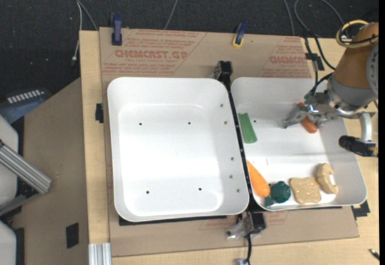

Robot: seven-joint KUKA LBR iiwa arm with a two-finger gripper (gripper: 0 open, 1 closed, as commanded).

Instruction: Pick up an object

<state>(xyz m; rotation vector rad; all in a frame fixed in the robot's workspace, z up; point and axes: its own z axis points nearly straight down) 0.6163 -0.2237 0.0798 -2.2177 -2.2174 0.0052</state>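
Gripper (302, 118) is seen low in the right bin (283, 90), far right part; a small orange object (310, 126) appears clasped between its fingers, though detail is poor. Carrot (258, 180), green ball (279, 192) and bread slice (305, 190) are arrayed along the near wall.

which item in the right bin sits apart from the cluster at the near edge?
The green block, alone against the left wall; carrot, teal piece and bread bunch together.

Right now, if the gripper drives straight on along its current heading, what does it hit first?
The gripper points left across the right bin. Bare floor lies ahead, then probably the green block by the divider. Depth is unclear; if angled down, it meets the floor first.
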